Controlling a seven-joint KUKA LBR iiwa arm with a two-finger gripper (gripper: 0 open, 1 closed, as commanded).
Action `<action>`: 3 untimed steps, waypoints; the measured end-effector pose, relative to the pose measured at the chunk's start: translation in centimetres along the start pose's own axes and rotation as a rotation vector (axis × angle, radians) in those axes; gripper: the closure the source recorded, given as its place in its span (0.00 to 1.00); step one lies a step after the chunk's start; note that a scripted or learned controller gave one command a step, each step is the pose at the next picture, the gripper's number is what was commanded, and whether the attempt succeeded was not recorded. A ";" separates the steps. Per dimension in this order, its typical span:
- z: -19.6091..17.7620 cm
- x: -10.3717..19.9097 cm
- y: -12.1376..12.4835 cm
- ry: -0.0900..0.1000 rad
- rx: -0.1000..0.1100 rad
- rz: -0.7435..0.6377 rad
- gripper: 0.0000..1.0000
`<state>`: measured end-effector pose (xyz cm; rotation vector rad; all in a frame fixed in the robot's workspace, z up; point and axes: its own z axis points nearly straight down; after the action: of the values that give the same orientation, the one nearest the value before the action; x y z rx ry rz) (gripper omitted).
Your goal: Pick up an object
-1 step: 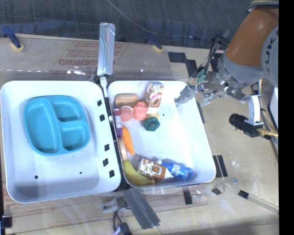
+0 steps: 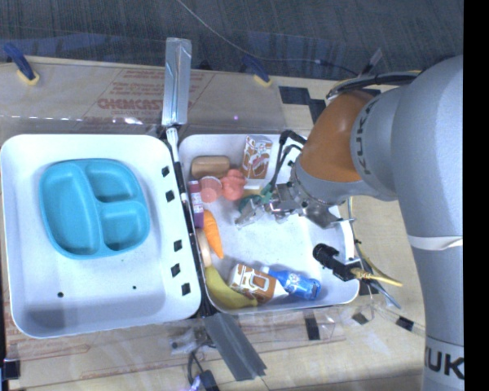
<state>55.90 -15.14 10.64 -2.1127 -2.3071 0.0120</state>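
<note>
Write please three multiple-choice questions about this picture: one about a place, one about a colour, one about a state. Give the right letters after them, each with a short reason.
1. Where does the banana lie?
A. in the left bin
B. at the near left corner of the right bin
C. on the bench outside the bins

2. What colour is the divided tray in the left bin?
A. red
B. yellow
C. light blue

3. How does the carrot rest?
A. lying flat on the bin floor
B. standing upright
C. lifted by the gripper

Answers: 1 B, it curves along that corner beside a small carton. 2 C, the tray is plainly light blue. 3 A, it lies flat near the bin's left wall, apart from the gripper.
</note>
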 end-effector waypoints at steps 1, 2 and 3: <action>1.4 0.7 5.1 -0.003 -0.011 0.089 0.00; -4.0 2.7 3.7 -0.005 -0.017 0.108 0.00; 1.5 1.1 3.4 -0.003 -0.011 0.056 0.00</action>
<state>59.21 -13.78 9.10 -2.1831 -2.2545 0.0024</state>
